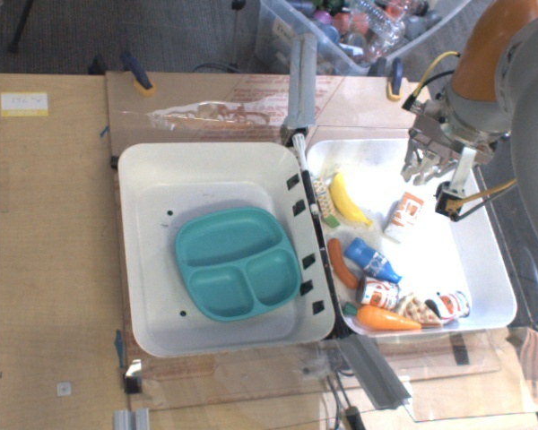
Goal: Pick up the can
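A small red-and-white can (379, 293) lies near the front of the right bin (484, 240), between a blue bottle (370, 260) and a carrot (388, 319). A second red-and-white can-like item (448, 305) lies at the bin's front right. My gripper (422, 172) hangs over the back of this bin, well behind both cans and just above a white-and-orange carton (404, 215). Its fingers are open with nothing between them.
The right bin also holds a banana (348, 199), a red sausage (342, 263) and some nuts (418, 309). In the left bin (143, 240) lies a teal divided plate (238, 262). A clear tub of clutter (363, 12) stands behind the bench.
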You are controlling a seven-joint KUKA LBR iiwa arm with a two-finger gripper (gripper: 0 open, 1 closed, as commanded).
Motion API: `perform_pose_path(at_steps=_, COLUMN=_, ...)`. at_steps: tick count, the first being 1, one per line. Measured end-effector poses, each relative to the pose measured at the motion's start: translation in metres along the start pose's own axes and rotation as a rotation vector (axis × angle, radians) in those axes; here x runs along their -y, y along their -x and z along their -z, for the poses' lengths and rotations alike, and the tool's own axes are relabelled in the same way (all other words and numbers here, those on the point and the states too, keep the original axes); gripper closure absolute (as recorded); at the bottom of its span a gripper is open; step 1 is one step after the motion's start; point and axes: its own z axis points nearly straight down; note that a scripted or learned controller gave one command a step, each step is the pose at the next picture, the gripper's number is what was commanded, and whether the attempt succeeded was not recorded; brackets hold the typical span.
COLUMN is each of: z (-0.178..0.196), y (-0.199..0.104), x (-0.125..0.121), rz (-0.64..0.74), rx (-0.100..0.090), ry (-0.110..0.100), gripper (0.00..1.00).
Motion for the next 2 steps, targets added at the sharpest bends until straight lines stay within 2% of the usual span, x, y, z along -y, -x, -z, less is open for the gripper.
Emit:
perform_pose_path(at_steps=1, z=0.0, y=0.0, x=0.0, rz=0.0, rx=0.0, ry=-0.001, gripper=0.0)
perform_pose_path(at_steps=2, z=-0.085, y=0.073, x=0.022, rz=-0.007, rx=0.001, ry=-0.003, gripper=0.0)
